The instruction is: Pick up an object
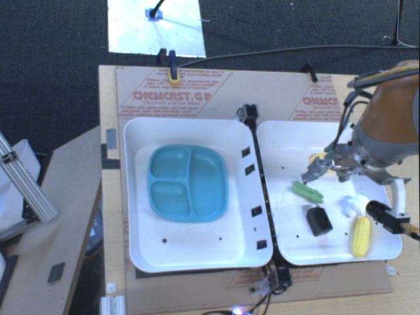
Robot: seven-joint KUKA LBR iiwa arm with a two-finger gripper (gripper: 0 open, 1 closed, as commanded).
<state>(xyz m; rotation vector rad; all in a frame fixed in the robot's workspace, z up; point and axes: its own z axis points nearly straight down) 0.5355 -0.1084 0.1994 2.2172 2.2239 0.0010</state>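
Note:
My gripper (326, 169) hangs over the upper middle of the right bin (289, 251), on the grey arm with its orange band (394, 110) reaching in from the right. Just below and left of it lies a green object (307, 191). A black block (319, 220) sits a little nearer the front. A yellow corn-like piece (361, 235) lies at the front right, with a small white object (350, 206) above it. A bit of yellow (315, 157) peeks out behind the gripper. I see nothing held.
The left bin (141, 245) holds a blue divided plate (188, 182). A black-clipped divider rim (257, 189) runs between the two bins. A black and orange part of the arm (387, 216) juts over the right bin's right side.

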